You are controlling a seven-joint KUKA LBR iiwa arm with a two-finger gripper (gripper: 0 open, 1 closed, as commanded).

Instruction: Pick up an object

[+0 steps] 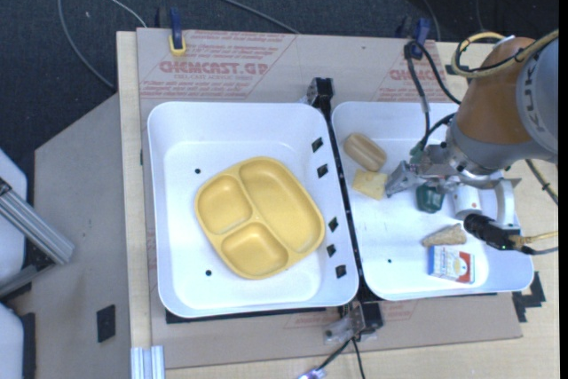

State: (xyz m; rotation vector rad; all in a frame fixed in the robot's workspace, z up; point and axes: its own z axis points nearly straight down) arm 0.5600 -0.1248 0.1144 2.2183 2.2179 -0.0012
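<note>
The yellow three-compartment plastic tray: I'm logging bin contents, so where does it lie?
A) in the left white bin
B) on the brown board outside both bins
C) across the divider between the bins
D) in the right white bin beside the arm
A: the yellow three-compartment plastic tray lies flat inside the left white bin, apart from the black divider and the right white bin.

We read red print on the brown protective sheet (222, 67) covering the tabletop behind the left bin: "CHEMCAST GP" in large letters, with smaller lines around it too fine to make out. The same red print repeats behind the right bin, partly hidden. The small carton (451, 264) bears markings we cannot read.
</note>
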